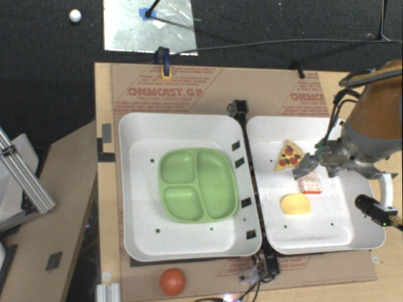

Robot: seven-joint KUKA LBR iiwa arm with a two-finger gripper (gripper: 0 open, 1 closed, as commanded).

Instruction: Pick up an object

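White bins, arm low over the right one, approach step as I read it.

Grey arm (371, 115) reaches in from the right; left bin (135, 168) carries a green divided plate (198, 185), right bin (334, 234) holds three small pieces. My gripper (307, 167) hangs just above a little red-and-white packet (310, 184), between the pizza slice toy (289, 155) and a yellow lemon-like piece (295, 204). I cannot tell from here whether the fingers are spread or closed; nothing is plainly between them. I judge the packet the target: next I need a straight descent, then a firm close without nudging the neighbours.
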